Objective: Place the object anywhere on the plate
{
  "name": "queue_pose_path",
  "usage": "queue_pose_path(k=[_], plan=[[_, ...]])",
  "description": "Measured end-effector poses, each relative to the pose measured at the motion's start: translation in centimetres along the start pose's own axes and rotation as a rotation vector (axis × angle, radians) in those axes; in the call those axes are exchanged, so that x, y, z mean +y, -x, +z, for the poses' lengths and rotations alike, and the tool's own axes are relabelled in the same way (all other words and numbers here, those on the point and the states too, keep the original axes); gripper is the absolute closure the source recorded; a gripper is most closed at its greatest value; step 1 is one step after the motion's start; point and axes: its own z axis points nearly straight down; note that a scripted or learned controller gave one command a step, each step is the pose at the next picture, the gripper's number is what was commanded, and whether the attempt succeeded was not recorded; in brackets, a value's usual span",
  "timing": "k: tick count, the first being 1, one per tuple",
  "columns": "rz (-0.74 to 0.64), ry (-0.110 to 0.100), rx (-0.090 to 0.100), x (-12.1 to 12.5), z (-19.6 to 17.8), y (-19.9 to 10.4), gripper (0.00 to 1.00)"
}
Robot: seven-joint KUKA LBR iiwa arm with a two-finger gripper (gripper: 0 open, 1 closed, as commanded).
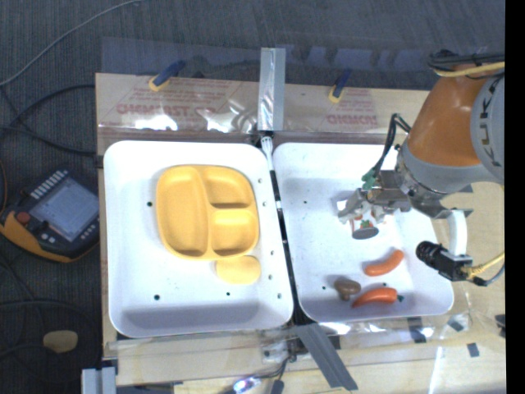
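**Gripper over the right bin, plate in the left**

The yellow plate (205, 220) with its divided compartments lies in the left bin (131, 302), toward that bin's middle and nearer its far edge; a rounded yellow tab of the plate sticks out toward the bin's near edge.

The right bin (316, 171) holds the loose things. An orange sausage-shaped object (384, 262) lies toward the near right part of the bin. A second orange object (375, 296) lies closer to the near edge, and just beside its left end sits a small brown lump (347, 286) (whether the two touch is unclear).

The grey arm (447, 138) with its orange band reaches in over the right edge of the right bin. The gripper (363, 220) hangs above the bin's middle, away from all three objects. From above I cannot tell whether the claw is apart or together, nor whether it carries anything.

A teach pendant (53, 212) rests on the floor, off the bench's left side.
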Motion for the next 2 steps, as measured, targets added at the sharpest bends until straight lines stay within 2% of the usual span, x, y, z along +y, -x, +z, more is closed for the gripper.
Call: queue_pose_path(k=[1,2], plan=[[-0.019,-0.003,-0.001,2.51,4.22,-18.14,1.0],[-0.019,-0.003,-0.001,2.52,4.22,-18.12,0.0]])
